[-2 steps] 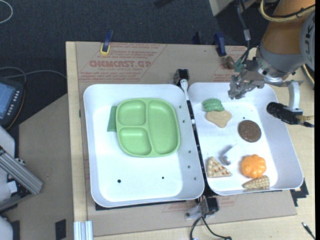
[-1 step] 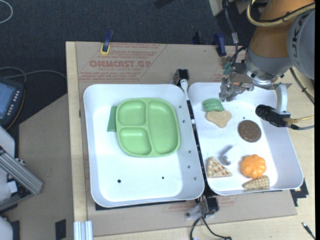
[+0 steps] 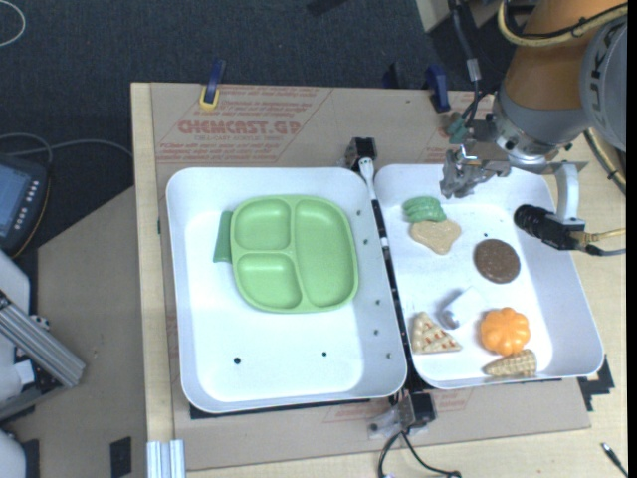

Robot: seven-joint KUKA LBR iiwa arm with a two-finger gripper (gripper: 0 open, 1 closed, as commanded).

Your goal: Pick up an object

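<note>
My gripper [image 3: 456, 186] hangs over the far edge of the right bin [image 3: 572, 297], above and to the right of a green leafy toy [image 3: 424, 208]. Nothing shows between its fingers. Just below the green toy lies a tan cracker-shaped piece [image 3: 436, 235]. A brown round cookie [image 3: 496, 262] sits mid-bin. Toward the front lie a small grey piece [image 3: 450, 309], a pizza slice [image 3: 433, 335], an orange pumpkin [image 3: 505, 331] and a waffle cone [image 3: 511, 365].
The left bin [image 3: 199, 267] holds a green divided plate [image 3: 295, 253]. A black divider with clips runs between the bins [image 3: 378, 237]. A black cylindrical part on a cable [image 3: 545, 225] overhangs the right bin's far right side.
</note>
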